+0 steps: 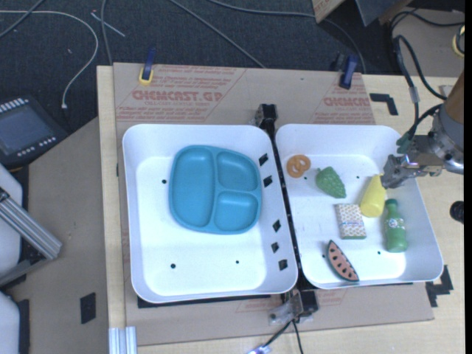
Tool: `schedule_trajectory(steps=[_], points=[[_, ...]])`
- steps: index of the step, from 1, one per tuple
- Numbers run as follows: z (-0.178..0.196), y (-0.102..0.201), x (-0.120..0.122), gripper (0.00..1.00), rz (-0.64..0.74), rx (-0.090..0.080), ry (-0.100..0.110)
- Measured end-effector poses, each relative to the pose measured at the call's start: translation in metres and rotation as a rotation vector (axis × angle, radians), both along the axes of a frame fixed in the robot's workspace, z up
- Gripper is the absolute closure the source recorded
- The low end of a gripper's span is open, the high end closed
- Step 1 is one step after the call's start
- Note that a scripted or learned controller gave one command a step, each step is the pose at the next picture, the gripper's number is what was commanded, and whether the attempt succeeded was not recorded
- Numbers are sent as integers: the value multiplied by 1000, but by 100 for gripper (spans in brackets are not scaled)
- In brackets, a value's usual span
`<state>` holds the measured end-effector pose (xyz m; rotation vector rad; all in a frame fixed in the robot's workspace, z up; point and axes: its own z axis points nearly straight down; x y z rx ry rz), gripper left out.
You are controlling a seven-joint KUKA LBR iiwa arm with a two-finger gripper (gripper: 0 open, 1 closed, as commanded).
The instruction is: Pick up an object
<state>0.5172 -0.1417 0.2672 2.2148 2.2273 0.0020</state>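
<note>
1. While nothing had yet been lifted, the gripper [399, 167] hovered at the right bin's [369, 135] far edge, just beside the yellow object [373, 197].
2. Whether its pincer was wide or narrow, I could not tell.
3. Grasping and raising remained.

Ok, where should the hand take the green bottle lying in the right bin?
Probably across the middle of the green plastic bottle, coming straight down. It lies flat, its long axis running near to far, so its narrow sides face left and right, clear of the bin wall.

Tool [398, 169] low at right edge
</note>
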Motion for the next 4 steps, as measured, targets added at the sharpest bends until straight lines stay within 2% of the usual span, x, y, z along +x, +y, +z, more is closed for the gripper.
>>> schedule_trajectory(steps=[1,2,3,4], points=[[2,47,13,100,-1,0,-1],[-12,104,37,100,1,1,0],[-10,151,58,100,1,1,-1],[-29,201,68,100,0,2,3]])
